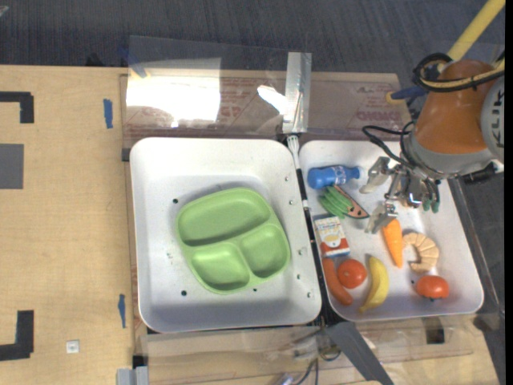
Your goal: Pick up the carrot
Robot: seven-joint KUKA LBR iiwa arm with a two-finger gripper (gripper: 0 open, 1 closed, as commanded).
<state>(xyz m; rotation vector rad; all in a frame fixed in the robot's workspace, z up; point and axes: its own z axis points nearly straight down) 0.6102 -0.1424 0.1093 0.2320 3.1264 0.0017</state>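
Two shallow white bins are set side by side on the bench: the left bin carries a smooth green divided plate of moulded plastic, and the right bin is crowded with glossy toy foods. The grey arm with its orange band is seen above the right bin's far corner, and its gripper is hung just over the carrot, with the metal fingers spread apart and nothing seen between them. The carrot, a short tapered orange cone, lies near the bin's middle, just beside the pale ridged shrimp and near the curved yellow banana. A miss is judged likely if the slick cone is squeezed out sideways, or if the shrimp is caught as well because of the crowding. Two small round tomatoes are also noted.
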